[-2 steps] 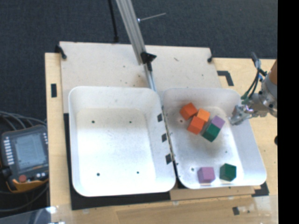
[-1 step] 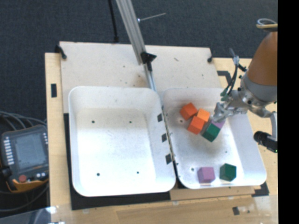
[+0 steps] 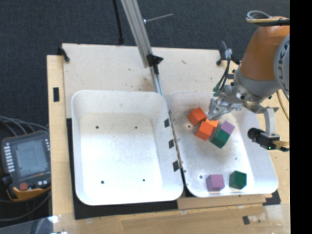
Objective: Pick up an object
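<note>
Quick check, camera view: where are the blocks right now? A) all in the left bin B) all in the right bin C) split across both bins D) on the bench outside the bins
B: the two orange blocks, the two purple blocks and the two green blocks all lie in the right bin, with the gripper over the upper cluster.
</note>
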Controlling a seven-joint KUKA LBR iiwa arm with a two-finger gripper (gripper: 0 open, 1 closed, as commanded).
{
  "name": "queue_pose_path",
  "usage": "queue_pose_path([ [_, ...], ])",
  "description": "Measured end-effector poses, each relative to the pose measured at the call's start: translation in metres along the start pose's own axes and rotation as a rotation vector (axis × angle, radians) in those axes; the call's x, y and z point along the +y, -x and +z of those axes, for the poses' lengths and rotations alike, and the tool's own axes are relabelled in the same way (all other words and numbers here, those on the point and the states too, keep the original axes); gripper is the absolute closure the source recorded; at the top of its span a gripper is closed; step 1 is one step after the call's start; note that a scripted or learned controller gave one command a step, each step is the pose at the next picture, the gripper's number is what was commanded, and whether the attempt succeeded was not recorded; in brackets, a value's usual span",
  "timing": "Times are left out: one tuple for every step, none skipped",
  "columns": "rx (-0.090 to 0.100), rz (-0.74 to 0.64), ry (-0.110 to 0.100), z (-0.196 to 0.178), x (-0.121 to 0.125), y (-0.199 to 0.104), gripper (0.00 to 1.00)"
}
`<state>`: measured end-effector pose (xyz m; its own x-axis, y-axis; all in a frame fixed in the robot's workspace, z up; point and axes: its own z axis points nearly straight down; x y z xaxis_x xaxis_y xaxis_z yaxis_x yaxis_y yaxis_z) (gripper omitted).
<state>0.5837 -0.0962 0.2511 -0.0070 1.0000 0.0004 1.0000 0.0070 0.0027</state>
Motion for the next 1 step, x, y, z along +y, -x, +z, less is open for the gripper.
queue_pose_path([
  [0.001,0.0,-0.003,0.0113,0.0124,-0.056,1.0],
])
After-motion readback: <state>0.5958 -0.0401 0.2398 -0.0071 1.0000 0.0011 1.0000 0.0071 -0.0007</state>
